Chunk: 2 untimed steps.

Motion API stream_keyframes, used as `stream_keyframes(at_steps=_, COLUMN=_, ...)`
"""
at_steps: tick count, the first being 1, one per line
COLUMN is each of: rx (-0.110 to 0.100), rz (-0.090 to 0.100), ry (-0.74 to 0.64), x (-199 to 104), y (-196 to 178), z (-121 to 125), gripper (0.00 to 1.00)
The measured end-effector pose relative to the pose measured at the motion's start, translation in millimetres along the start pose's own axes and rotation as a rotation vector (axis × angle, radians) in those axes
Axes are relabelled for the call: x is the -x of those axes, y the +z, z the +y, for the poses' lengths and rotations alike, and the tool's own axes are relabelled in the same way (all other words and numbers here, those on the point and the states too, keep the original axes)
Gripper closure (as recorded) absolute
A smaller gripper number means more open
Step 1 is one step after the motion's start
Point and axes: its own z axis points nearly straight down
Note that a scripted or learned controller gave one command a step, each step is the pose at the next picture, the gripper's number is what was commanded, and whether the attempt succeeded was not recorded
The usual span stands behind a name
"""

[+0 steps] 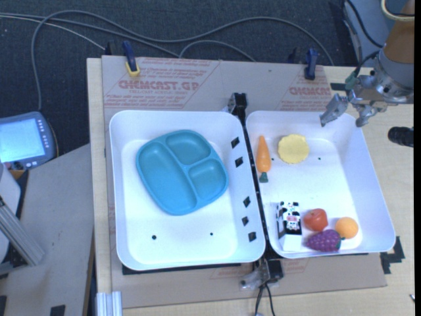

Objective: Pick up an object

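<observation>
My gripper hangs above the far right rim of the right bin, fingers spread open with nothing between them. Inside that bin an orange carrot lies along the left wall, with a yellow round piece just to its right. At the near end sit a black-and-white cow figure, a red tomato, an orange fruit and a purple grape bunch. The gripper is well behind and to the right of all of these.
The left bin holds a blue divided plate. Black clips line the wall between the bins. Blue clamps hold the cardboard base at the back. A grey tablet sits off the bench at left.
</observation>
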Motion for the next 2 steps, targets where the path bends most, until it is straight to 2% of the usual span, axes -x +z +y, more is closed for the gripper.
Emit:
stream_keyframes(at_steps=1, rx=0.014, rz=-0.003, ry=-0.003, x=-1, y=-9, z=3, gripper=0.00)
stream_keyframes(at_steps=2, rx=0.009, rz=-0.002, ry=-0.003, x=-3, y=34, z=1, gripper=0.00)
